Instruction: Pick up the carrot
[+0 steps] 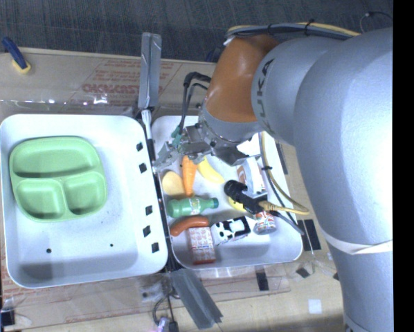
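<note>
Arm enters from right of frame, orange band above wrist at upper centre. Gripper (pixel 181 146) low over upper left part of right bin (pixel 290 249), just above top end of carrot (pixel 187 174). Cannot tell how gripper is set; nothing visibly held. Carrot lies upright in frame, between yellow piece (pixel 173 183) and banana (pixel 211 171). Below it: green bottle (pixel 193 205), red sausage (pixel 189 223). Left bin (pixel 124 254) holds green tray (pixel 57 177).
</note>
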Robot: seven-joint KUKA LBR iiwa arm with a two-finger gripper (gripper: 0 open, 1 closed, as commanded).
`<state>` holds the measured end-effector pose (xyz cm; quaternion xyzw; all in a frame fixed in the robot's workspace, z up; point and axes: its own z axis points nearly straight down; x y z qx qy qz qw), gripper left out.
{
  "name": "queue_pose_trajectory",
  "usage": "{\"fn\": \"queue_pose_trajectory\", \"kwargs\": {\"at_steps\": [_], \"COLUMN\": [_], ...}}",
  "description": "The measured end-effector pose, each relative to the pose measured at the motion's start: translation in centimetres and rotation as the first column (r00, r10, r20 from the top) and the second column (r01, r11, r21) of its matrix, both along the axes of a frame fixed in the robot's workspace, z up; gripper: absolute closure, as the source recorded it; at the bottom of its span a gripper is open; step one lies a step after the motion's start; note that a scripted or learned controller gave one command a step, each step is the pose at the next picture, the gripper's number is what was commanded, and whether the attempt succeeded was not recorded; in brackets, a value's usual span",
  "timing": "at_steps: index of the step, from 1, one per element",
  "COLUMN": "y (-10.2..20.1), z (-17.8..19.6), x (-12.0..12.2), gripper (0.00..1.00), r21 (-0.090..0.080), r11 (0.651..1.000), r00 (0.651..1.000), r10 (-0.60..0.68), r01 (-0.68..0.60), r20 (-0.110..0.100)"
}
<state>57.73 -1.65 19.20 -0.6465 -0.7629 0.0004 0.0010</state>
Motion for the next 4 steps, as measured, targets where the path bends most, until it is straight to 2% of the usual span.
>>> {"fn": "queue_pose_trajectory", "kwargs": {"at_steps": [1,2,3,4], "y": [-8.4,-8.0,-8.0,-0.2], "z": [-4.7,-10.1,-9.2,0.0], "x": [-4.4,0.2,0.2,-1.4], "gripper": [0.00,0.00,1.00,1.00], "r21": [0.000,0.000,0.000,0.000], "r11": [0.991,0.991,0.991,1.000], "r00": [0.991,0.991,0.991,1.000], "r10": [0.136,0.131,0.134,-0.018], "r01": [-0.136,-0.131,-0.134,0.018], "r20": [-0.001,-0.001,-0.002,0.000]}}
